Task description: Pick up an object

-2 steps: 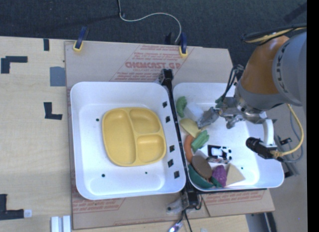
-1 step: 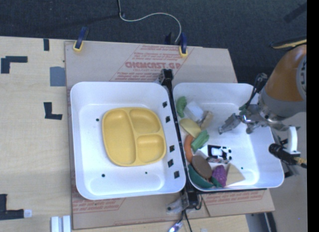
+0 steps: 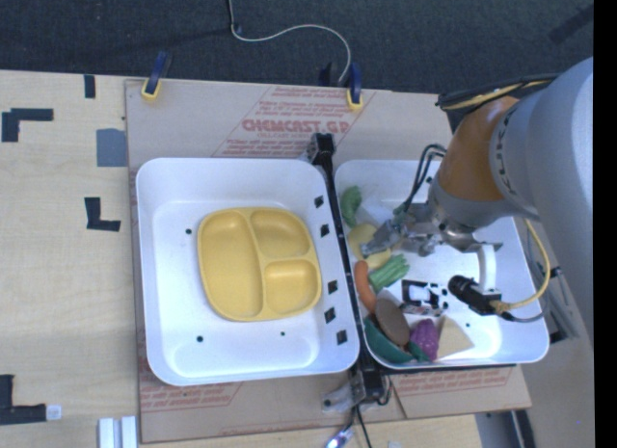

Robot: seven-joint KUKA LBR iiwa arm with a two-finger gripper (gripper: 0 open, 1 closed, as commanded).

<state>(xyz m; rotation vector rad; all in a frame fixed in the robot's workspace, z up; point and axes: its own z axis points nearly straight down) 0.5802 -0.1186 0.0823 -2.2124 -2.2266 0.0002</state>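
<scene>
My gripper (image 3: 388,236) reaches into the right bin (image 3: 511,340) from the right, low over its left half. Its tip sits beside a yellow piece (image 3: 362,236) and just above a green ridged piece (image 3: 388,270). I see nothing lifted clear of the bin. Other toy foods lie close by: a green piece (image 3: 349,203) at the far left wall, an orange carrot (image 3: 363,282), a brown piece (image 3: 390,319), a teal piece (image 3: 384,346), a purple piece (image 3: 424,338) and a cream wedge (image 3: 454,336).
The left bin (image 3: 164,340) holds a yellow divided plate (image 3: 258,263). A black divider (image 3: 333,244) runs between the bins. A black-and-white part (image 3: 421,294) lies mid right bin. The arm's orange band (image 3: 472,152) and grey body cover the right bin's far right side.
</scene>
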